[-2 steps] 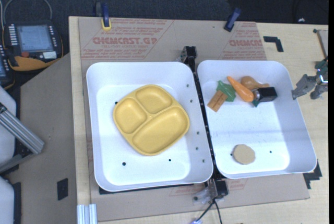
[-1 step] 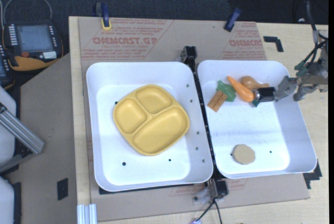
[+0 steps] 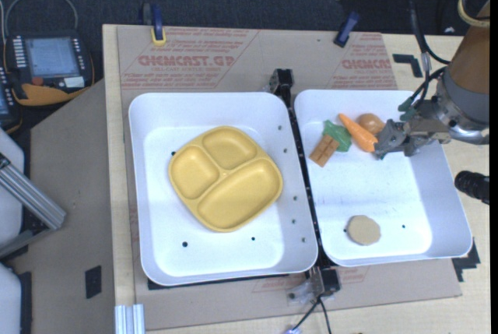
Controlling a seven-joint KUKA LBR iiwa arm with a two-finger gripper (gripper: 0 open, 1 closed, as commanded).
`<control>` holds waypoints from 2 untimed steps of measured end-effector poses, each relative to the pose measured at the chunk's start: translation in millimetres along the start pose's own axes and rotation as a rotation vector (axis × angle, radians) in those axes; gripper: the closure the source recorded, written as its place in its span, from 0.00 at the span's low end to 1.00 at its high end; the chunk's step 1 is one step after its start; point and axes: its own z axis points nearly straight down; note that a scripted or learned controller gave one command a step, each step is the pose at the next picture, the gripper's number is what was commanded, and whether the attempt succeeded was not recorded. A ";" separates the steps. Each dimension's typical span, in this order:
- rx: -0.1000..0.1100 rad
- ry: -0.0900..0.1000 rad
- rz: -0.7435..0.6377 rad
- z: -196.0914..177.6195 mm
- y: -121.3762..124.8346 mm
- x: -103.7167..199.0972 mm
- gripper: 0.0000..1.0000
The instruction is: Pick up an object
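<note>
In the right bin [image 3: 420, 200] several small toy foods lie near the back: an orange carrot [image 3: 356, 131], a green piece [image 3: 338, 133], a brown stick [image 3: 321, 151] and a tan round piece [image 3: 370, 122]. A flat tan cookie [image 3: 363, 230] rests near the front of that bin. My gripper [image 3: 391, 139] hangs over the right bin, just right of the carrot's end, with nothing visibly between its dark fingers. The grey arm with its orange band reaches in from the right.
A yellow three-compartment plate [image 3: 226, 178] lies in the middle of the left bin [image 3: 156, 130]. Both bins sit on a cardboard-covered bench [image 3: 233, 60] held by clamps. A handheld control pendant [image 3: 48, 60] lies off the bench at left.
</note>
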 end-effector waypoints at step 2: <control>-0.001 -0.002 0.001 7.3 11.0 94.4 1.00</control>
